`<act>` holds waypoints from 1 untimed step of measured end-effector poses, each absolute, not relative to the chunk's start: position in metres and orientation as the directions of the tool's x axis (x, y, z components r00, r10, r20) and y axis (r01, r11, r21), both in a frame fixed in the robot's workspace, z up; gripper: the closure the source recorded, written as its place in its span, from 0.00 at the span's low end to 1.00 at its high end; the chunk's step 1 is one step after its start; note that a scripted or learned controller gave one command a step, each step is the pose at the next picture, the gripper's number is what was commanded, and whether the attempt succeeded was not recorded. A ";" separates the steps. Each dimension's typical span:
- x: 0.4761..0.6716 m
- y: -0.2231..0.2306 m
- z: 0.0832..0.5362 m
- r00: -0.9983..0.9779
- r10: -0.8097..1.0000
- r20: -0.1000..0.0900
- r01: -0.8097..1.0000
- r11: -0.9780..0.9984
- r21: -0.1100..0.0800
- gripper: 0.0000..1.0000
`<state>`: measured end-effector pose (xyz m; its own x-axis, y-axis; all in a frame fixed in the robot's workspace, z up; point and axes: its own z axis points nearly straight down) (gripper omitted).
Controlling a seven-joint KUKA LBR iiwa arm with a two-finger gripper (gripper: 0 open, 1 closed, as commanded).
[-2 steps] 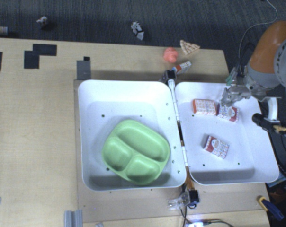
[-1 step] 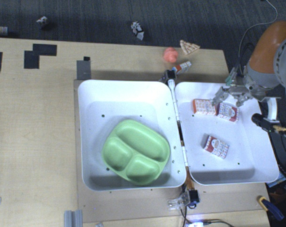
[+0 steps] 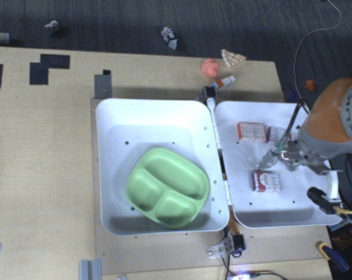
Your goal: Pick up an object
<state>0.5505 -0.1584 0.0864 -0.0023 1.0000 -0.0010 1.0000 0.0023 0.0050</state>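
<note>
The right bin [image 3: 246,214] holds a red-and-white carton [image 3: 251,132] near its back wall, a pale crinkled packet [image 3: 276,134] beside that, and a smaller red-and-white box [image 3: 267,182] near the middle. My gripper [image 3: 274,158] hangs low between the carton and the box, just above the box's upper right corner. The grey wrist and orange band [image 3: 333,118] reach in from the right. Nothing is visibly held. The left bin [image 3: 112,156] contains a green divided plate [image 3: 167,186], tilted toward its front.
Behind the bins on the bench lie a pink ball [image 3: 210,67], a tan wedge [image 3: 233,58] and a small orange-tipped tube [image 3: 225,82]. A ridge [image 3: 220,156] separates the two bins. Small clutter lies on the dark floor beyond.
</note>
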 end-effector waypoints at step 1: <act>0.553 -0.158 0.098 -0.003 1.000 -0.002 1.000 0.003 0.013 1.00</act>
